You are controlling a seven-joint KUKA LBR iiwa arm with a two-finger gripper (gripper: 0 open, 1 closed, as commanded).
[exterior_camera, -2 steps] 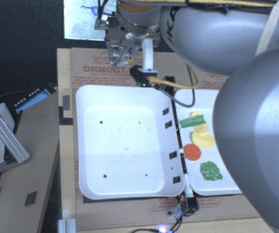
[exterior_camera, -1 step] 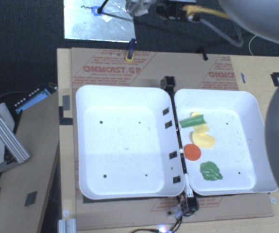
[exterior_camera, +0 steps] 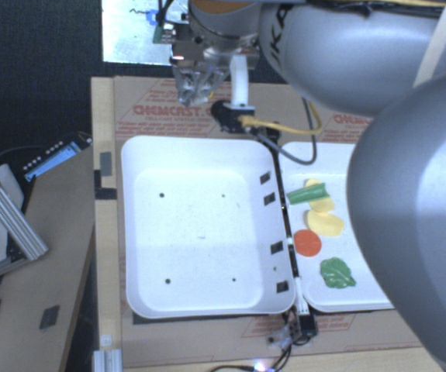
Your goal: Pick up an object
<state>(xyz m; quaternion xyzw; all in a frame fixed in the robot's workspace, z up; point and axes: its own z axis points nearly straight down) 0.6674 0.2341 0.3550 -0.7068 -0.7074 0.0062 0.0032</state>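
green stick (exterior_camera: 307,194) lies lengthwise left-right in right bin (exterior_camera: 362,301); gripper (exterior_camera: 195,91) grip unreadable

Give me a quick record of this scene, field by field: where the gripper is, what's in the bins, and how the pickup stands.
gripper: hanging above the cardboard behind the left bin
gripper load: nothing seen
right bin: green stick, yellow pieces, red disc, green leafy piece
arm: reaching over the right bin
pickup: not yet done
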